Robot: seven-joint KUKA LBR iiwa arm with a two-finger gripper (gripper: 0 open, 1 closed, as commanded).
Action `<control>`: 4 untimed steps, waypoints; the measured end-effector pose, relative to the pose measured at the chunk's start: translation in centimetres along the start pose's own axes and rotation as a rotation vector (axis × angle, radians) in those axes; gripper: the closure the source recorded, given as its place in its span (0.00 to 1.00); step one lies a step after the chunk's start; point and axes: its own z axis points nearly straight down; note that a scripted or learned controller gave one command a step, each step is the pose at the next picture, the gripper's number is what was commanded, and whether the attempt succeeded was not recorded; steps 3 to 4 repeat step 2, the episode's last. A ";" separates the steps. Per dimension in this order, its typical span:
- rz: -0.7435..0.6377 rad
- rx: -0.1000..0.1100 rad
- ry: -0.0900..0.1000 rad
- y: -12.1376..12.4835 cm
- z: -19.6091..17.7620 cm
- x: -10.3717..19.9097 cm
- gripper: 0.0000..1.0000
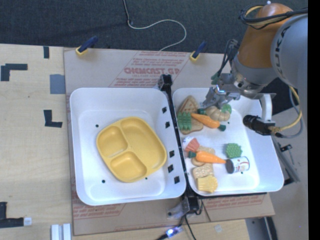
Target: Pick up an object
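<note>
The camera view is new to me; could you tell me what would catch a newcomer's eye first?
Probably the yellow divided plate, lying alone in the left bin. Next, the right bin crowded with toy food, including two carrots and a green broccoli piece. The arm's orange band stands out upper right, with the gripper low over that pile.

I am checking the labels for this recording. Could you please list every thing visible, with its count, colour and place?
Bins: 2, white, side by side on the bench.
Divided plate: 1, yellow, in left bin.
Carrots: 2, orange, in right bin.
Broccoli piece: 1, green, right bin.
Other toy foods: several, tan and yellow, right bin.
Clamps: 2, blue-yellow, at cardboard's far edge.
Cable: 1, white, beyond bins.
Arm: 1, grey-orange, right.
Gripper: 1, over right bin's far pile.
</note>
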 end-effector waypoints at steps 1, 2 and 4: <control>0.000 0.002 0.000 -0.2 1.2 1.2 1.00; 0.002 0.003 -0.001 -0.9 1.8 0.2 1.00; 0.002 0.003 -0.001 -0.9 1.8 0.2 1.00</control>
